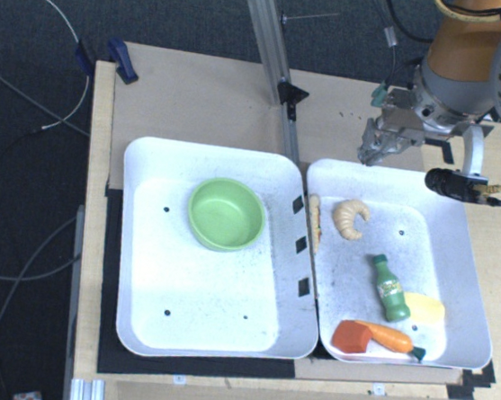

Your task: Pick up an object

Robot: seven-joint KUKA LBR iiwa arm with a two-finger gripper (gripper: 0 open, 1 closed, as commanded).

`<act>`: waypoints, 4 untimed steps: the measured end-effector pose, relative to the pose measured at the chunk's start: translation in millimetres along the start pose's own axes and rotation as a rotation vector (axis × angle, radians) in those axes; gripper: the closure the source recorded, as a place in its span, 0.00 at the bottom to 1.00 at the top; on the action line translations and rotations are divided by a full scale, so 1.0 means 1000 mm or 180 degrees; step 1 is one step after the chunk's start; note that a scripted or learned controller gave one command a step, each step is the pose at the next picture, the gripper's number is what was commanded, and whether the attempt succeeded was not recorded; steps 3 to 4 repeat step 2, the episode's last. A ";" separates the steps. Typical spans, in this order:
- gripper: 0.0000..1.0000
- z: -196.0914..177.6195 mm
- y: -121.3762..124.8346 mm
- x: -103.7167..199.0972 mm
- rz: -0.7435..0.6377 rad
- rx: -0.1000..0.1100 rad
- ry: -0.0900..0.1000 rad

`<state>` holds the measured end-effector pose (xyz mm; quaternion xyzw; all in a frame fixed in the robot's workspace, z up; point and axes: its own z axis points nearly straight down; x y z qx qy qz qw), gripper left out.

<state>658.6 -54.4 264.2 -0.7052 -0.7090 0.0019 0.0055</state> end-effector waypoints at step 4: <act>1.00 0.004 -0.002 0.118 -0.0004 -0.0033 -0.0003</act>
